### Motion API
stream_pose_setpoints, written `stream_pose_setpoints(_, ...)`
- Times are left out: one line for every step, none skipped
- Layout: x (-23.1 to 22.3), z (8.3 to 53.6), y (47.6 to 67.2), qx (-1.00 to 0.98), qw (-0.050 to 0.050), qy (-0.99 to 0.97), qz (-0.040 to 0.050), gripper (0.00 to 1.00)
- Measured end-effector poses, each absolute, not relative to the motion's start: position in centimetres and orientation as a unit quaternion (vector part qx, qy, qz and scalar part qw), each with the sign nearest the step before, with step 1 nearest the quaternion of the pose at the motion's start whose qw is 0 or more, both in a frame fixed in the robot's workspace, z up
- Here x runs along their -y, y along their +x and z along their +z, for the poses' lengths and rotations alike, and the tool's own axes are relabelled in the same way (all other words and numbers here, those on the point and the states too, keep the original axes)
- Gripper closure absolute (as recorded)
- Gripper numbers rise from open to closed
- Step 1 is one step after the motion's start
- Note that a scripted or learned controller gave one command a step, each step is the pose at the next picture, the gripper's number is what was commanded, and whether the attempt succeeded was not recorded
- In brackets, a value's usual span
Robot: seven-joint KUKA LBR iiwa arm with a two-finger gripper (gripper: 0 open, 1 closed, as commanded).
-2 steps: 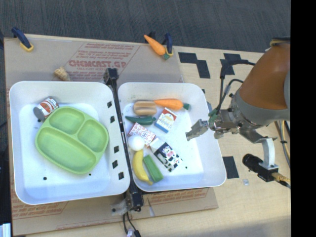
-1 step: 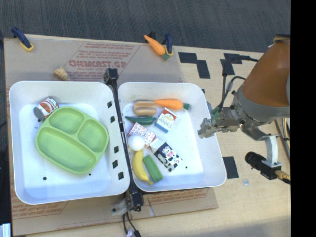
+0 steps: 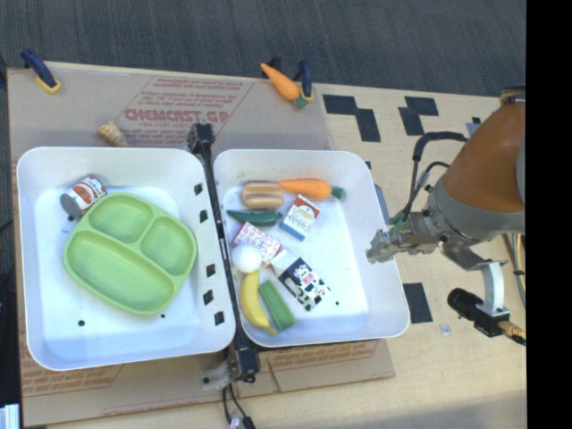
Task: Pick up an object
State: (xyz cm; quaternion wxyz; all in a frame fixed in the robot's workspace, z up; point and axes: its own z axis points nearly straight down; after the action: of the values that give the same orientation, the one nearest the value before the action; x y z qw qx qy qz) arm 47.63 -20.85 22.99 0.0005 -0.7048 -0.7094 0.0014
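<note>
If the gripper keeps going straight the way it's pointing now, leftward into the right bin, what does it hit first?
Probably the right bin's near rim, since the gripper sits right at it. If it clears the rim, the black-and-white cow-print carton looks like the first object in line, though height is unclear.

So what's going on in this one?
A robot arm reaches in from the right, its end effector at the right rim of the right bin, with nothing seen in its grip. That bin holds toy food: a carrot, a banana, an egg, small cartons. The left bin holds a green divided plate and a small can.
</note>
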Motion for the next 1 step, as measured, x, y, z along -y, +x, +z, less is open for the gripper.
stream_pose_setpoints(21.11,23.50,47.65,0.709,0.000,-0.705,0.0012,1.00)
